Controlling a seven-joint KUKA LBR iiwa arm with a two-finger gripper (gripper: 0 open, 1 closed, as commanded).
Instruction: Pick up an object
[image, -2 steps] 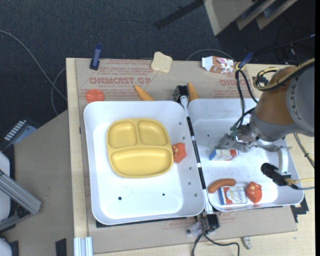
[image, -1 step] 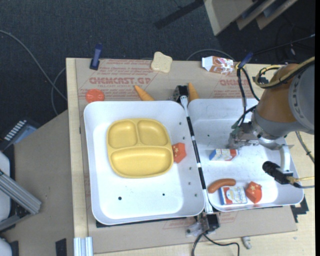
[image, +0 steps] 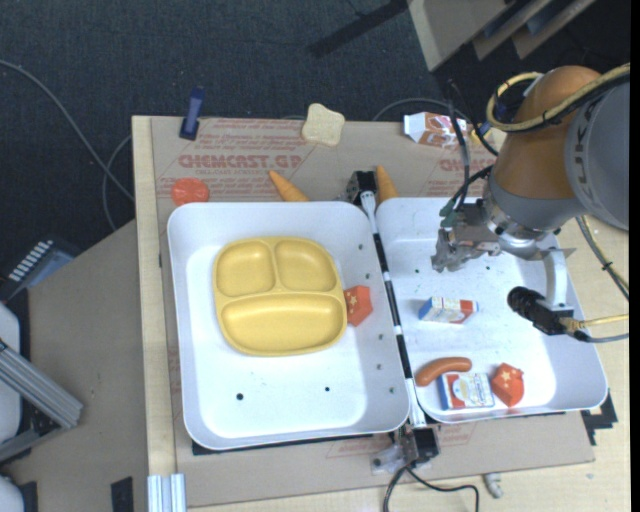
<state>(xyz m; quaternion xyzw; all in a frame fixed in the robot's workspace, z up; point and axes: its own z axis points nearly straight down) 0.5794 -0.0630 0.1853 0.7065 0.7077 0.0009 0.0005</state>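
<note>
From the camera above, the claw (image: 462, 246) hangs low over the upper part of the right bin (image: 570, 385); its tip is a dark blur against the white floor, so I cannot tell how it is set, and nothing appears caught in it. The likeliest target, a small white carton (image: 447, 310), lies flat just below the claw, probably why the arm is poised here. Further below the carton a sausage (image: 441, 370), a printed box (image: 468, 391) and a red strawberry-like toy (image: 508, 383) crowd the bin's near rim, leaving little room for a clean descent. The carton has bare floor on every side. Left of the carton, across the shared rim, the left bin (image: 290, 415) holds a yellow divided plate (image: 279, 295) with a red piece (image: 357, 304) beside it.
</note>
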